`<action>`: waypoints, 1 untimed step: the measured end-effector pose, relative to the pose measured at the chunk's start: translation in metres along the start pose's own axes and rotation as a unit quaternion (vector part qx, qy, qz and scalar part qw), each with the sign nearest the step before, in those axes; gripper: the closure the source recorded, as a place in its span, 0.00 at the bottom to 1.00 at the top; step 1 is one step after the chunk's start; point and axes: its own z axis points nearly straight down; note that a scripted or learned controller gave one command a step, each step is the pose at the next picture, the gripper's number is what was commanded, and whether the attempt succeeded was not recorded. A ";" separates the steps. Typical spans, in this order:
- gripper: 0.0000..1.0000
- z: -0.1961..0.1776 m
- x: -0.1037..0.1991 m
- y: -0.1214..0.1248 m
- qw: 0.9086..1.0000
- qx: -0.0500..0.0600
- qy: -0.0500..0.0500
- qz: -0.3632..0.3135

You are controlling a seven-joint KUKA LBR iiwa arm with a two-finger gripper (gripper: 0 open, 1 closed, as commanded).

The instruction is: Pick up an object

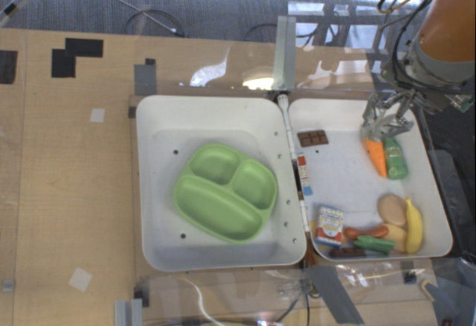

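On the counter (67, 190), two white bins sit side by side. The left bin (152, 168) contains a green divided plate (225, 191) near its centre, lying flat.

The right bin (338, 168) contains the candidate objects. A brown chocolate bar (312, 138) lies at 10 o'clock. A small carton (329, 225) lies at 7 o'clock. Beside it, along the 6 o'clock wall, are a dark bar (347, 251), a red pepper (366, 231) and a green vegetable (374, 244). A beige egg-shaped item (391, 209) and a banana (413, 225) lie at 5 o'clock. A carrot (377, 157) with green top (396, 161) lies at 2 o'clock.

The end effector (387, 122) hangs at the carrot's upper end, close to or touching it. Whether its fingers are apart or together cannot be told from this view.

Assessment: nothing is lifted and every object rests in a bin. Grasp and lift remain outstanding, and the carrot appears to be the target.
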 end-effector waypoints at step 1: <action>1.00 0.023 0.020 0.060 0.995 -0.001 0.000 0.097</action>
